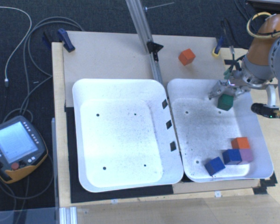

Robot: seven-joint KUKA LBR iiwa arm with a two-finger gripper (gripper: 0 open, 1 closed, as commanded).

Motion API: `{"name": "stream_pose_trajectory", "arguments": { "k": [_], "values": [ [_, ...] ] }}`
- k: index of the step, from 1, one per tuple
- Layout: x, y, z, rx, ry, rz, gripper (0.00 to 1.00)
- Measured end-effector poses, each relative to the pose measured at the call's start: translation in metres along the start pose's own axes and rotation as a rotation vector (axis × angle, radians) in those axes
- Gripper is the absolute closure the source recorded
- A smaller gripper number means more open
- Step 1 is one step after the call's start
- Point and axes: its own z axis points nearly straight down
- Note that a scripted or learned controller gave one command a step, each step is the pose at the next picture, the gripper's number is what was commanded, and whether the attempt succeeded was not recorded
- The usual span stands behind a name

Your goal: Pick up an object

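You see no readable writing. The gripper [225,95] has its fingers clamped on a green block [225,102] above the right bin [196,125], whose middle lies open.

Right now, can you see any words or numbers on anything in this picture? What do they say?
No words or numbers can be read anywhere.
The grey and orange handheld control pad has a lit screen and buttons, too blurred to read.
The small coloured blocks and two shallow white plastic bins look plain.
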Motion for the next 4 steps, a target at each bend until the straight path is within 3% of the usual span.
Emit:
{"name": "stream_pose_trajectory", "arguments": {
  "k": [1, 2, 3, 4],
  "values": [
    [0.033, -0.01, 0.0, 0.008, 0.003, 0.0, 0.0],
    [0.031, -0.009, -0.011, 0.006, 0.001, 0.001, 1.0],
    [0.093, -0.052, -0.081, 0.005, 0.004, -0.002, 1.0],
    [0.14, -0.074, -0.092, 0.009, 0.006, -0.002, 1.0]
  ]
}}
